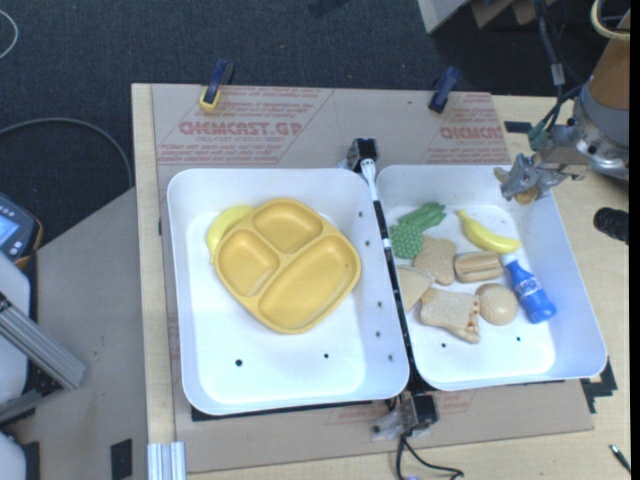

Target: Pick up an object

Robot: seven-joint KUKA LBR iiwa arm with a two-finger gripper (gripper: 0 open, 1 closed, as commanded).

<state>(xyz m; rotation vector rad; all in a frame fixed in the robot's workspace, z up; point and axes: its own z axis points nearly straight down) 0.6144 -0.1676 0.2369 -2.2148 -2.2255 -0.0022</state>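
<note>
From my screen the bench [300, 118] is the biggest thing, a board printed with red lettering and held by 2 blue clamps [215, 83] at its far edge. On it sit the 2 white bins side by side, touching along a dark seam: the left bin [200, 348] and the right bin [570, 308].

In the left bin I see a yellow divided tray [288, 264] with 3 compartments, lying a little toward the far side, and a yellow disc [222, 226] peeking out from under its far left edge.

The arm [610, 98] comes in at the upper right, and the gripper [522, 180] hangs over the far right corner of the right bin, above the rim, well apart from the pile of objects. I cannot tell how far its fingers are spread, and I see nothing between them.

The objects to pick are all in the right bin, clustered toward its left and middle. A green leafy toy [414, 228] lies nearest the seam. A blue bottle [527, 290] with a white cap lies just right of the group. A banana [487, 232] lies at the far side. A slice of bread [449, 314] sits nearest me, a tan roll [477, 265] between banana and bread, and a round bun [497, 304] touches the bread's right side.
</note>
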